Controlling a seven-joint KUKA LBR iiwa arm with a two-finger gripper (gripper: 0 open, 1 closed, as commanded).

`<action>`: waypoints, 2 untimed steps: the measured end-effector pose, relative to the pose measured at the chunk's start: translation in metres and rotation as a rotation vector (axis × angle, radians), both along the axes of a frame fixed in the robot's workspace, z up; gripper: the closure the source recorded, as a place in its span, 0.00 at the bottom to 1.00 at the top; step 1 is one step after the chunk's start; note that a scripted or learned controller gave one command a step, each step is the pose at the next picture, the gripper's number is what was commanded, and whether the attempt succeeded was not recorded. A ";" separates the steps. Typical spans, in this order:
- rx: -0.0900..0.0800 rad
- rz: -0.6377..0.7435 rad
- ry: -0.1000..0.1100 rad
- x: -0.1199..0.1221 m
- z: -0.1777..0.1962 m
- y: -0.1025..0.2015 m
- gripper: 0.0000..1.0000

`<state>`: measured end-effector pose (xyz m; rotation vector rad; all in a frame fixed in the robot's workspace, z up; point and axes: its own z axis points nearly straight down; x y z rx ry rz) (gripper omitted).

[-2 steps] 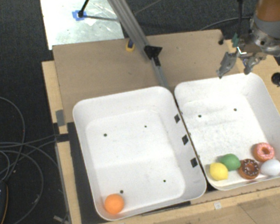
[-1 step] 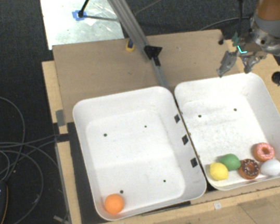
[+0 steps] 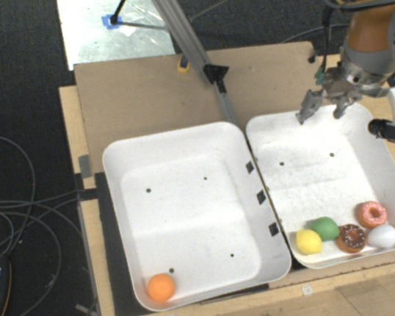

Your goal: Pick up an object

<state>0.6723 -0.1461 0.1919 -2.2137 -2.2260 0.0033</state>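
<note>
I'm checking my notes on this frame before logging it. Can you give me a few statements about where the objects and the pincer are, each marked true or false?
1. The orange ball lies in the left bin. True.
2. The pincer holds the yellow lemon. False: it hangs open over the far edge of the right bin, nothing between its fingers, while the lemon lies at the near edge.
3. The green object touches the lemon. True.
4. The pink donut sits in the left bin. False: it lies in the right bin, near the chocolate donut.
5. The white egg is in the right bin's near right corner. True.
</note>
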 end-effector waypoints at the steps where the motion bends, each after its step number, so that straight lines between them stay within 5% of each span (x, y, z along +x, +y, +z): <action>1: 0.001 0.000 0.000 -0.006 -0.045 0.005 0.00; 2: 0.000 0.000 0.000 -0.006 -0.097 0.006 0.00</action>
